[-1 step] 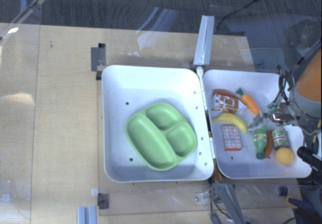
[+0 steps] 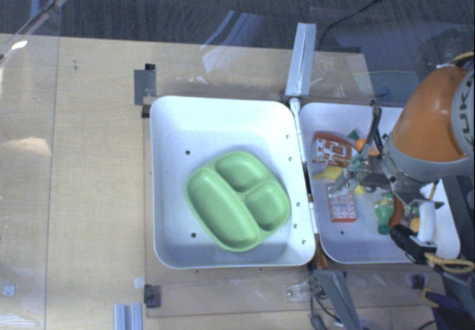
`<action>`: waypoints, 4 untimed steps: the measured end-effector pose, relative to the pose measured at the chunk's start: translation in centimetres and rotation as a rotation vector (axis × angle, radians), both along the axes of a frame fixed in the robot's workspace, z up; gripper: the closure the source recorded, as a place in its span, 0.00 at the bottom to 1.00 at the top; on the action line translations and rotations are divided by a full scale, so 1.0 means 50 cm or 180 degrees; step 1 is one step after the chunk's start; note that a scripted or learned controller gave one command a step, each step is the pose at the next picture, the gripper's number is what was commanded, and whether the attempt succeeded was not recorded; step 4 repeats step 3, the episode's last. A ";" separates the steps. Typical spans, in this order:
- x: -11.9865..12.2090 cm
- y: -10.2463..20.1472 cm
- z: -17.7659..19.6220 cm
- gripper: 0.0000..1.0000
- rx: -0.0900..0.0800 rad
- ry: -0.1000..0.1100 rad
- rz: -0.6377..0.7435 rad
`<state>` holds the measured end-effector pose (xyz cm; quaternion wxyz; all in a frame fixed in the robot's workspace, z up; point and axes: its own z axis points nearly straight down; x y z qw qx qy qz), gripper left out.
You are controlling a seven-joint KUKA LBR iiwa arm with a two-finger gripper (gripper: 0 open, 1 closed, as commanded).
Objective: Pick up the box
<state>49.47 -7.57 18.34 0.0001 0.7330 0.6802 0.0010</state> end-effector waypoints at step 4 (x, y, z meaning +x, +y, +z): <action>0.103 0.012 0.068 1.00 -0.0004 -0.0006 -0.0597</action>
